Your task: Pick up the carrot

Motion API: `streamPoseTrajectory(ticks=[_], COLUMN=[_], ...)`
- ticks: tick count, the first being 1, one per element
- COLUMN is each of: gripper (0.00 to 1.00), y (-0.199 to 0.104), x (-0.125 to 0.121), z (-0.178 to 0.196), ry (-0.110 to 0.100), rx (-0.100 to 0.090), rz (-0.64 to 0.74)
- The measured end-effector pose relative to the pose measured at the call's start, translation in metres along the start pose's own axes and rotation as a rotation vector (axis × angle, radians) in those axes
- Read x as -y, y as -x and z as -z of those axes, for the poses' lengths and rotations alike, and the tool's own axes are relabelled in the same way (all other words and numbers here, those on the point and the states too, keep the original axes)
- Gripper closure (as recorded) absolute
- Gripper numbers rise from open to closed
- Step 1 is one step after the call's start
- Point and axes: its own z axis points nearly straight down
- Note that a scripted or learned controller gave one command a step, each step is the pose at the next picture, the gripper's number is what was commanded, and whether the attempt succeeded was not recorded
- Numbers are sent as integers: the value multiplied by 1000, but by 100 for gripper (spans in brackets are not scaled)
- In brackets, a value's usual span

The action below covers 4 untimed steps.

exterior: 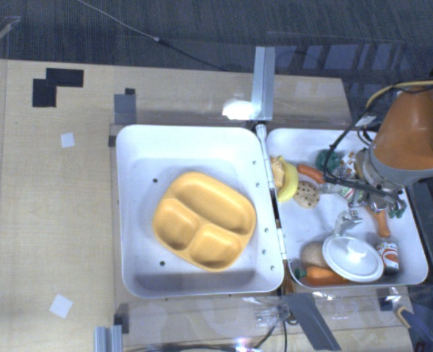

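An orange carrot (322, 275) lies at the front edge of the right bin (418, 266), tucked against a white bowl (354, 257) and a brown potato-like piece (313, 253). A second slim orange piece (382, 224) lies near the right wall, and I cannot tell what it is. My gripper (357, 210) hangs low over the middle of the right bin, just above the white bowl and up and to the right of the carrot. The grey arm with its orange band (415, 130) hides the bin's back right corner.
In the right bin there are also a banana (286, 182), a cookie (307, 194), a red-orange sausage-like piece (311, 173), a green item (328, 160) and a small can (388, 256). The left bin (139, 270) holds a yellow divided plate (204, 219).
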Motion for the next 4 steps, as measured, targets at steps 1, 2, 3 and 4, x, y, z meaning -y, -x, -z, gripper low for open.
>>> streamPoseTrajectory(ticks=[1, 2, 3, 4], gripper=[0, 0, 0, 0], y=[-59, -34, 39, -63], x=[10, -68, -32, -20], z=[11, -7, 22, 20], ry=[-3, -4, -3, -3], rx=[11, 23, 15, 7], rz=[-113, -74, -164, -103])
